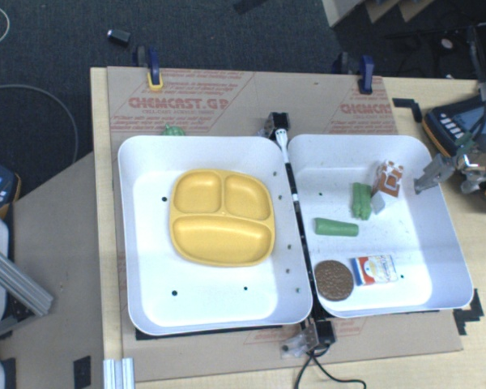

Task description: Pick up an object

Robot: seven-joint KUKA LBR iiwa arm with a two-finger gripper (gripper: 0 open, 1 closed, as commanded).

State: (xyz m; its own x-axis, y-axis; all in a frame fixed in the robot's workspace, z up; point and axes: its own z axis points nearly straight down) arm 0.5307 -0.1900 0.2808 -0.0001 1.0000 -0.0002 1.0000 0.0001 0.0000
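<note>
Two green pieces (346, 214) in right bin (437, 241); jaws (432, 177) beside rim.

I can read big red letters on the brown board (227, 104) under my two bins. On the left it says "CHEMCAST GP". The same red word shows again on the right side (371, 109), but part of it is hard to read. The small red and white packet (375, 269) has print on it, but it is too tiny to read.

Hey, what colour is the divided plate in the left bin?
The divided plate is yellow, seen in the camera view looking down on the bins.
</note>
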